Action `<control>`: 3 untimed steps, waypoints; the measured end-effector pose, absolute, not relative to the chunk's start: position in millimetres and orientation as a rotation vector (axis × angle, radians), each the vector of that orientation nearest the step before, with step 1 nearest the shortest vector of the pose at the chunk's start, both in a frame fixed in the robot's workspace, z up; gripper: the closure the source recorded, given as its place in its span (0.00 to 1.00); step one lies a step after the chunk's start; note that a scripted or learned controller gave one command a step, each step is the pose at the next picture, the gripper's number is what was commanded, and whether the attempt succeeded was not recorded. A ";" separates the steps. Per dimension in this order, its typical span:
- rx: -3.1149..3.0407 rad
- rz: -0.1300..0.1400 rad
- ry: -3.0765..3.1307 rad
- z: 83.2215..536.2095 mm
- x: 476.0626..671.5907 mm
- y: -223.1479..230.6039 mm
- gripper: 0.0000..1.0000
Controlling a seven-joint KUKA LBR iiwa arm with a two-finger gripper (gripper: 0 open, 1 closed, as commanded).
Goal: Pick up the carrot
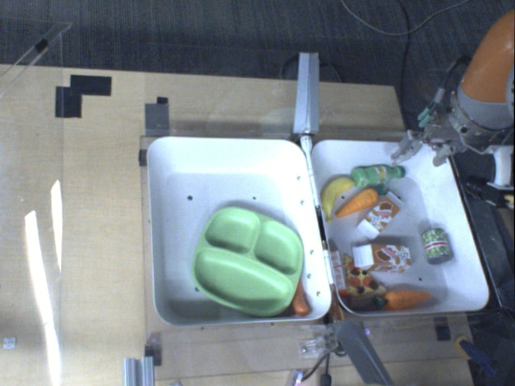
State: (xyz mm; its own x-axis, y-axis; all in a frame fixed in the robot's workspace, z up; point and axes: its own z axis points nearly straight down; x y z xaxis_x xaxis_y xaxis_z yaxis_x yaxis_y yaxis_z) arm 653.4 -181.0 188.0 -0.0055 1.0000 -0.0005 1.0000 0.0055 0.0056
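My gripper [420, 141] hangs over the far edge of the right bin [467, 240], its fingers spread apart with nothing between them. The carrot [356, 203] lies in that bin's far left part, slanted, touching the yellow banana [335, 191] and just beside the green bottle [375, 173]. A second carrot [406, 298] lies along the near edge of the same bin. The left bin [173, 183] holds a green divided tray [248, 260] toward its near right corner
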 end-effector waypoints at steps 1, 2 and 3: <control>2.072 0.006 2.355 110.2 659.6 -133.1 0.00; 1.436 -0.003 2.779 91.6 632.8 -109.6 0.00; 1.430 0.010 2.775 102.8 635.7 -106.2 1.00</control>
